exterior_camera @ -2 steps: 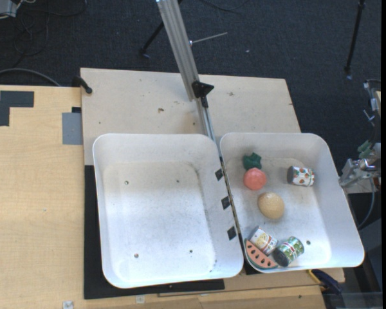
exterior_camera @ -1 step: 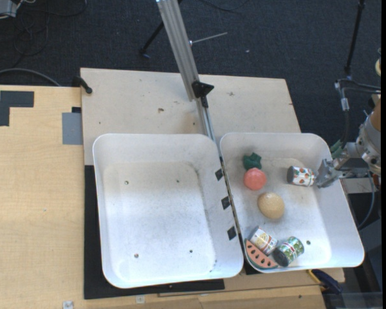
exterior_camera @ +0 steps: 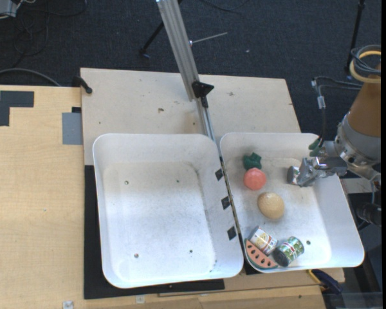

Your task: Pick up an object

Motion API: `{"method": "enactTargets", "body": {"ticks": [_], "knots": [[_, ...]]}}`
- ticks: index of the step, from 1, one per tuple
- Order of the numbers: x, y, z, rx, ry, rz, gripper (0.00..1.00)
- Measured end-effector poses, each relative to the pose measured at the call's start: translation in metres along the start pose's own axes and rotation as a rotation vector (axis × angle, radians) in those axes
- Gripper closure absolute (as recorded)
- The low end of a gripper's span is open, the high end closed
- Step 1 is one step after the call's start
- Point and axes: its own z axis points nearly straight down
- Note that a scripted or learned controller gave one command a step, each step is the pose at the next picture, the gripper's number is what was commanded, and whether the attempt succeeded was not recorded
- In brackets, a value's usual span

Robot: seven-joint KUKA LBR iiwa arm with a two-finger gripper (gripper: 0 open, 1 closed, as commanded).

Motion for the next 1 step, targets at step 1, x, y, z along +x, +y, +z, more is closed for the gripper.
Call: {"method": "enactTargets", "body": {"ticks": [1], "knots": [[0.0536,0.0071,0.0187,0.001,0.001,-0.001,1.0]]}}
